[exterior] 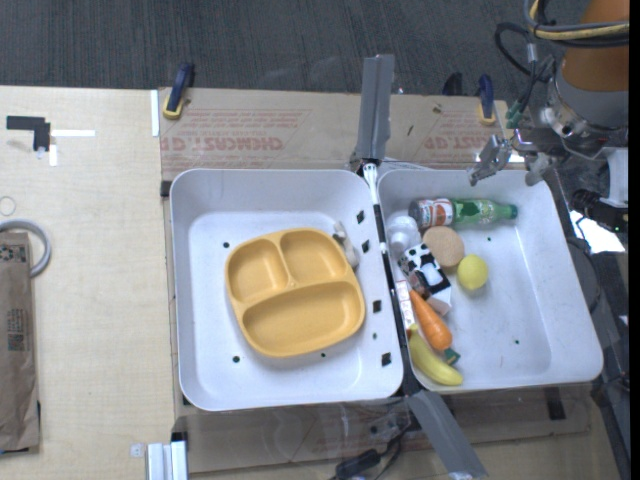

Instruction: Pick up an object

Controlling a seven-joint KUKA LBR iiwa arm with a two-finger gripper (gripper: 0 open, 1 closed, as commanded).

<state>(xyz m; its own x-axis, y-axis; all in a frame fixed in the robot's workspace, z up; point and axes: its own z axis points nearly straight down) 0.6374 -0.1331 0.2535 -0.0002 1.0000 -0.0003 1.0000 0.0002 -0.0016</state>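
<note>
Pale wood surface under even light, dark floor beyond

A dark grey carpeted floor (250,18) is running along the top, a light wooden surface (80,298) is spreading across the left, a printed cardboard sheet (270,133) is lying behind the bins, held by blue clamps (180,88), and a brown paper bag (18,338) is resting at the left edge.

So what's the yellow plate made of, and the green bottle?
The yellow plate looks like smooth, matte plastic: one even colour, rounded moulded compartments. The green bottle seems clear tinted plastic, perhaps glass; it is see-through with a glossy shine.

Glossy white plastic bins (200,268), matt yellow plastic tray (295,293) — smooth, cardboard backing (260,133)
</note>
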